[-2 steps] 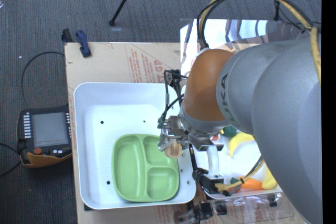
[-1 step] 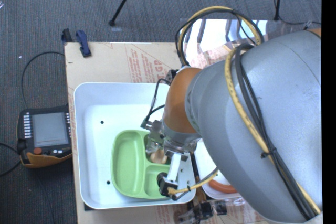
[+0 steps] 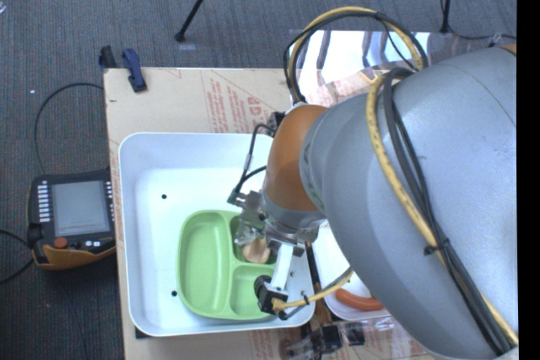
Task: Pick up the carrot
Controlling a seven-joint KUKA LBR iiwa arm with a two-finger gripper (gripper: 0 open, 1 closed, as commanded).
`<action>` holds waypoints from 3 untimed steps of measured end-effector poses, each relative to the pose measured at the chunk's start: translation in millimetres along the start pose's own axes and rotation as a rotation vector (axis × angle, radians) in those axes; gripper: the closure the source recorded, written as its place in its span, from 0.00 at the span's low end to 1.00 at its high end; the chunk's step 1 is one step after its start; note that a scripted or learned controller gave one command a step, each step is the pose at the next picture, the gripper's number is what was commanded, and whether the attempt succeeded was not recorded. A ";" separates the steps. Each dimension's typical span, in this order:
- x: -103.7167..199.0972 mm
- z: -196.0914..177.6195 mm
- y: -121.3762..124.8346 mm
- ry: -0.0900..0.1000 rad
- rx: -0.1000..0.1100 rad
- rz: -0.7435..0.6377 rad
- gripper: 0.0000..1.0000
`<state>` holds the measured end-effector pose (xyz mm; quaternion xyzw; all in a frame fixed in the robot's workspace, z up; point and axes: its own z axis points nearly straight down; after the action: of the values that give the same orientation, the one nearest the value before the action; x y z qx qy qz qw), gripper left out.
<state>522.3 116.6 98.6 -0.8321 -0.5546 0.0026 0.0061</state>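
I see the carrot (image 3: 356, 299) as an orange sliver at about five o'clock in the frame, lying in the right-hand bin (image 3: 342, 312), mostly covered by the arm. It sits just beside the divide between the two bins, at roughly four o'clock from the green tray (image 3: 202, 265).

The gripper (image 3: 253, 244) hangs over the left bin (image 3: 143, 181), above the upper right compartment of the green divided tray, at ten o'clock from the carrot and apart from it. A small tan object (image 3: 256, 251) shows right under the tool, in that compartment; I cannot tell whether the tool touches it, nor how the tool is set.

The grey arm (image 3: 439, 198) with its orange band (image 3: 291, 160) fills the frame from three o'clock. A pendant (image 3: 72, 215) lies on the floor at nine o'clock, and a blue clamp (image 3: 133, 69) grips the bench corner at eleven.
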 end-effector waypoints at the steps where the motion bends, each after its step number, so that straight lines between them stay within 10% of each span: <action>1: -0.9 -6.1 0.8 -0.004 0.007 -0.004 1.00; 2: 2.7 5.3 2.9 -0.016 -0.015 -0.658 1.00; 3: 19.8 5.4 7.8 -0.014 -0.007 -0.352 1.00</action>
<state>537.0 131.9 93.1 -0.7220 -0.6919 0.0053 -0.0001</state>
